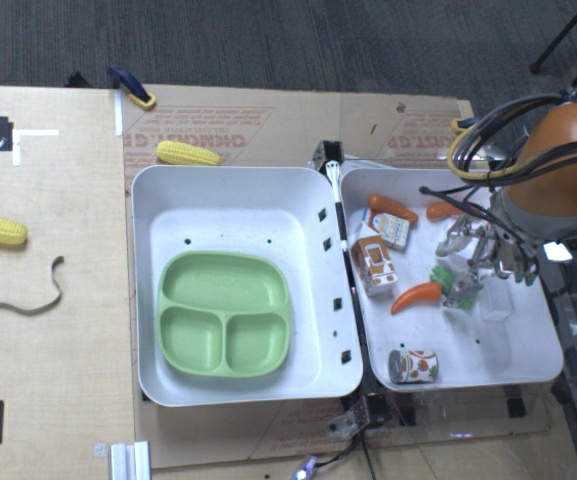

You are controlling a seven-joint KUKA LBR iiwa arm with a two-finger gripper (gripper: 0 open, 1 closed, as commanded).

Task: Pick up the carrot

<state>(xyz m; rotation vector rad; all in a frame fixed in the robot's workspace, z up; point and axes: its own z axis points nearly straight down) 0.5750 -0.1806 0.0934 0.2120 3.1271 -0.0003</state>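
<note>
Camera view has the carrot (418, 295) lying in the right bin (508, 368), leafy end touching the pincer (471, 258), whose grip state I cannot tell; risk is snagging only the greens or bumping the small carton (375, 265) nearby.

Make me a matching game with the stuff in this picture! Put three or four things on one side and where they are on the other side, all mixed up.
Things:
1. green plate
2. carrot
3. can
4. corn cob

Places:
A. lying on the cardboard behind the left bin
B. in the right bin, near its front edge
C. in the left bin
D. in the middle of the right bin, just left of the gripper

Right pairs: 1-C, 2-D, 3-B, 4-A
</note>
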